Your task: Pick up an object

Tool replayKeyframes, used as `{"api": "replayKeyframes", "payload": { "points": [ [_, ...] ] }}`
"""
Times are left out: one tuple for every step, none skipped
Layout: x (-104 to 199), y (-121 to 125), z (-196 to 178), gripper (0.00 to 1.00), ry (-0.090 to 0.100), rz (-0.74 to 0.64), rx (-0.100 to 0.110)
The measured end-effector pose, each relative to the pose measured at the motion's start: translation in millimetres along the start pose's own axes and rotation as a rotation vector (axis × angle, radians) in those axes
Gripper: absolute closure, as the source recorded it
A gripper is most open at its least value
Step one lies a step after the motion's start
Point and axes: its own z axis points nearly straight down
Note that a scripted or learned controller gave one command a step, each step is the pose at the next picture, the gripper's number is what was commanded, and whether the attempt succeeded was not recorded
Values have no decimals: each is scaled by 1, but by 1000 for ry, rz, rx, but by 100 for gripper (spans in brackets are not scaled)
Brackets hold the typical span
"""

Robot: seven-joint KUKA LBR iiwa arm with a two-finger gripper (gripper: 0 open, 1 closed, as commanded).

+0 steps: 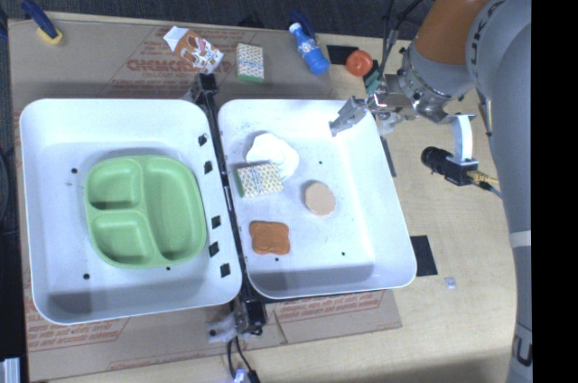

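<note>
Two white bins sit side by side on the desk. The left bin (pixel 45 191) holds one green divided plate (pixel 144 211) with three compartments, lying near its middle.

The right bin (pixel 379 228) holds four small things, all in its left half. One white crumpled lump (pixel 274 152) lies nearest the bin's far edge. Touching its near side is one patterned rectangular block (pixel 260 180), its long axis running roughly across the bin, tilted a little. One round tan disc (pixel 319 198) lies near the bin's centre (being round, it points no particular way). One orange-brown square piece (pixel 269 238) lies toward the near-left corner, edges about parallel to the bin walls.

The jaws (pixel 347 116) hang over the right bin's far-right corner, with nothing between them; whether they are apart or together cannot be told.

Along the desk's far edge lie one snack packet (pixel 192 50), one small patterned box (pixel 249 62), one blue bottle (pixel 309 48) pointing diagonally, and one orange ball (pixel 359 62).
</note>
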Motion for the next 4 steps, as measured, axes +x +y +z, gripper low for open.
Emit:
{"api": "replayKeyframes", "payload": {
  "points": [
    [-5,-61,132,0,1,1,-3],
    [-5,-58,119,100,0,-6,-8],
    [24,-119,29,100,1,1,-2],
    [94,-135,16,100,1,-3,1]
  ]
}}
